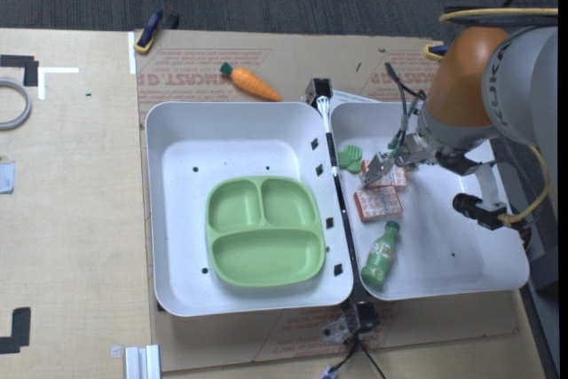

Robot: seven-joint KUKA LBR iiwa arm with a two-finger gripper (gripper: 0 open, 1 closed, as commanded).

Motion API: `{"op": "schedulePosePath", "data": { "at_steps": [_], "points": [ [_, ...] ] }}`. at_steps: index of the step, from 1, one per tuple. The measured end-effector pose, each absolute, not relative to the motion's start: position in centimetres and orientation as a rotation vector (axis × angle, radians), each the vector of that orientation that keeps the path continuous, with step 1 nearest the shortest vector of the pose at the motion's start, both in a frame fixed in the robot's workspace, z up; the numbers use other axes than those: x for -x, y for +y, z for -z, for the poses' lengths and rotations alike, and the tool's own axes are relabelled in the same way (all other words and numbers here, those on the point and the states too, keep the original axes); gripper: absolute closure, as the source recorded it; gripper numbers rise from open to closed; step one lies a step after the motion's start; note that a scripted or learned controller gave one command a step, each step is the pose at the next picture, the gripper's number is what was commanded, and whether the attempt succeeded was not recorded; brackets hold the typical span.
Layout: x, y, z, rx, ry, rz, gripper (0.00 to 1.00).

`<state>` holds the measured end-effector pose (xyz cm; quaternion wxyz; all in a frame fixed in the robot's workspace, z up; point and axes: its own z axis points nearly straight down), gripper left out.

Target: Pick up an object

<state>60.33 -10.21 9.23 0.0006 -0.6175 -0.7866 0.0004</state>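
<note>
The gripper (383, 168) hangs low in the right bin (461, 266), right at a small red-and-white carton (378, 204); whether its fingers are apart cannot be told. The carton looks light and crushable, best pinched across its narrow sides. A green bottle (380, 255) lies just beside it.

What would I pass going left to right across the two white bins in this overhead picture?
Left bin → green divided plate → clips joining the bins → small green item → green bottle → right bin. The claw and the red-patterned packets overlap, so I leave them out.
</note>
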Motion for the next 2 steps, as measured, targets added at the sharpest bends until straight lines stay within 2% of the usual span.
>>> {"op": "schedulePosePath", "data": {
  "at_steps": [1,2],
  "points": [
    [-60.4,-10.3,-10.2,1.943,-2.47,-0.001,1.0],
    [-55.8,-8.4,-19.2,2.201,-2.243,0.0,1.0]
  ]
}}
